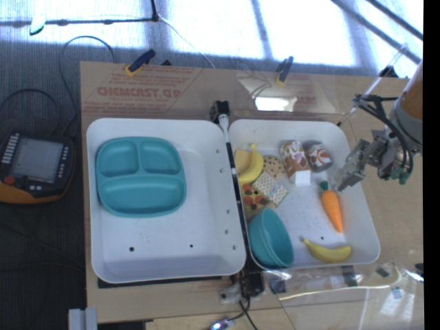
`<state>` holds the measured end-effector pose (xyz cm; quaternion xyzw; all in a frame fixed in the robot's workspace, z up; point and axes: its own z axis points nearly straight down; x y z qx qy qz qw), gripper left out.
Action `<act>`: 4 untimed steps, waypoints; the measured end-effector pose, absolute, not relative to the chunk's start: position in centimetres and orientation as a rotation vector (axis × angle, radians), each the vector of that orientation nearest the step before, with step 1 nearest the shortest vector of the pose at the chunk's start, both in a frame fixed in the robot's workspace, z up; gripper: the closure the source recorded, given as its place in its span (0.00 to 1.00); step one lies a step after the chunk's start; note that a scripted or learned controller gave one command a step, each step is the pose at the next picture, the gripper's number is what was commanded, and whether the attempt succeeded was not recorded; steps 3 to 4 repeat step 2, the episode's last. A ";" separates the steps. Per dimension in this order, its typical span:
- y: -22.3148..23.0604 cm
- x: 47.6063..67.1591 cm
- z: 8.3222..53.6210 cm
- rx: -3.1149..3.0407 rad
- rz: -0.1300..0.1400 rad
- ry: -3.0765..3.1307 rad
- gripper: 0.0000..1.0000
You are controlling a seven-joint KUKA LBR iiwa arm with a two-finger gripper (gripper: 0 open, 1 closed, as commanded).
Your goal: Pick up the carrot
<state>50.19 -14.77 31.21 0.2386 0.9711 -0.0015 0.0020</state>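
Two white bins [206,133] are seen on a bench. Right of a teal bowl [270,238], the carrot [333,210] lies ungrasped. Above it, the gripper [349,175] is held released; descent and closing are judged next.

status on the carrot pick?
Hand just above the carrot's green top, nothing held. Carrot flat in right bin. Banana nearby, not blocking.
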 end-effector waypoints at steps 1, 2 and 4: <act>-14.6 50.2 31.0 0.745 -0.003 3.053 0.00; -10.9 54.0 18.6 0.612 0.002 3.095 0.00; -10.9 54.0 18.6 0.612 0.002 3.095 0.00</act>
